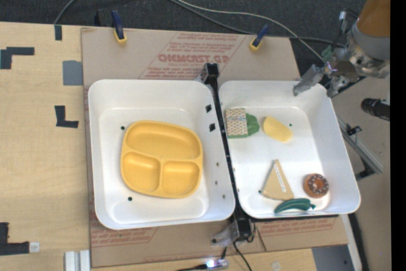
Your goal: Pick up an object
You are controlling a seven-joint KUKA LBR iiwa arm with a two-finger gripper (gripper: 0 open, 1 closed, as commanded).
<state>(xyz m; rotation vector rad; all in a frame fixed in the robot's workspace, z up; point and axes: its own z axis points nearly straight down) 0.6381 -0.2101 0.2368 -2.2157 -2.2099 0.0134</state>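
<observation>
Overhead view of two white bins. Left bin — a yellow divided tray; right bin — a packet on a green piece, a yellow lump, a tan wedge, a brown doughnut and a green pepper; gripper above the right bin's far right corner, gripping nothing — whether its claw is apart or together cannot be told.

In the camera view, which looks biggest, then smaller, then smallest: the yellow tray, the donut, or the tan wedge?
1. Yellow tray, by far the biggest.
2. Tan wedge.
3. Donut, the smallest.
</observation>
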